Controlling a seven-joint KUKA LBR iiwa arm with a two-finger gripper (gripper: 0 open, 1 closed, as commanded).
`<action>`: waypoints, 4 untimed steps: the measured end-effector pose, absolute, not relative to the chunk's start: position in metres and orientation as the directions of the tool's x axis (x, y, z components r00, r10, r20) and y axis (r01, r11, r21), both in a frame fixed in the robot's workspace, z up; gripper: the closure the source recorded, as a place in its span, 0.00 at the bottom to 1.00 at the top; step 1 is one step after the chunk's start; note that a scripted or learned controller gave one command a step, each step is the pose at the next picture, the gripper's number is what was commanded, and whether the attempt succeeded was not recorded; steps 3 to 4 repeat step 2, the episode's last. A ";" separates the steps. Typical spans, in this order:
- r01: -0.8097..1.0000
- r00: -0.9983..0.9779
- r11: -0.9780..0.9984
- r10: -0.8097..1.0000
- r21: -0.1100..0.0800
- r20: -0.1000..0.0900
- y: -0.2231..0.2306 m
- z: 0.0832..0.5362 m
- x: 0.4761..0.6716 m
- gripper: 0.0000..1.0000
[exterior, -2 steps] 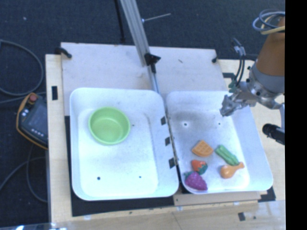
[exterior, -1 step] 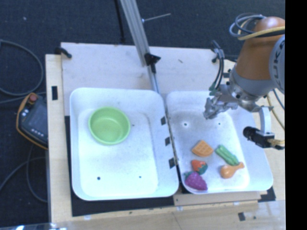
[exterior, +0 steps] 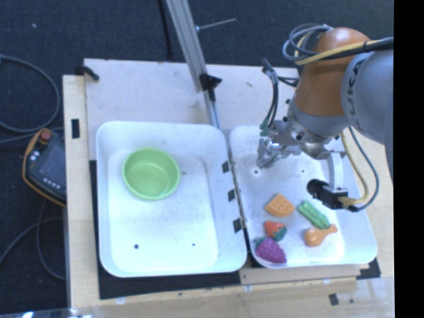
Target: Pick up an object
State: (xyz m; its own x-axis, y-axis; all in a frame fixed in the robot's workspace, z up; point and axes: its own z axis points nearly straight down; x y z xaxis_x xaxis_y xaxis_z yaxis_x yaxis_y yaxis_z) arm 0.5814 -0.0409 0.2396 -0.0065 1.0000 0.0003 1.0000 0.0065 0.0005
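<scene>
My gripper (exterior: 265,156) hangs over the upper left part of the right bin (exterior: 358,244), with nothing seen between its fingers. Below it lie the toy foods: an orange waffle-like piece (exterior: 279,205), a green vegetable (exterior: 311,214), an orange drumstick-shaped piece (exterior: 318,235), a small red and green strawberry (exterior: 275,229) and a purple grape bunch (exterior: 270,250). The gripper stands well above and left of the orange piece, apart from all of them.
A green bowl (exterior: 152,172) sits in the upper left of the left bin (exterior: 199,244). A metal pole (exterior: 189,38) slants up from between the bins. Cables and a black fitting (exterior: 328,194) hang off the arm over the right bin.
</scene>
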 end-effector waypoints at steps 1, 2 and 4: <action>1.000 -0.006 0.006 1.000 0.001 0.001 0.005 0.235 0.575 1.00; 1.000 -0.007 0.007 1.000 0.002 0.001 0.048 0.236 0.574 1.00; 1.000 -0.007 0.007 1.000 0.002 0.001 0.048 0.236 0.574 1.00</action>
